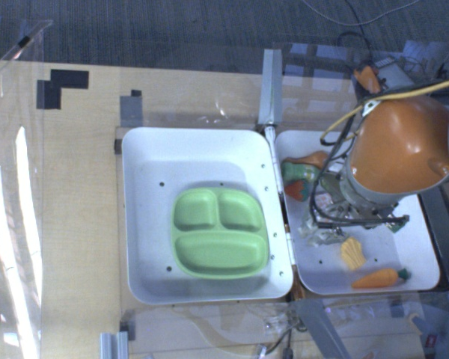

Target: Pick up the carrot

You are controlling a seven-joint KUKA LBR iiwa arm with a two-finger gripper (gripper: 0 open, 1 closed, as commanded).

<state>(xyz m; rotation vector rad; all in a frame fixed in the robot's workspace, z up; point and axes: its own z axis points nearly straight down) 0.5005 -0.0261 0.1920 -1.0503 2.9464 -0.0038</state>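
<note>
Though partly behind the arm (396,148), toys (299,176) half hidden.

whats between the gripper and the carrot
In the camera view, a small yellow ridged piece lies between the gripper and the carrot, on the right bin's floor.

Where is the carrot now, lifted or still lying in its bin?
Still lying. The carrot rests flat on the floor of the right bin, near its front edge, apart from the gripper above it.
</note>
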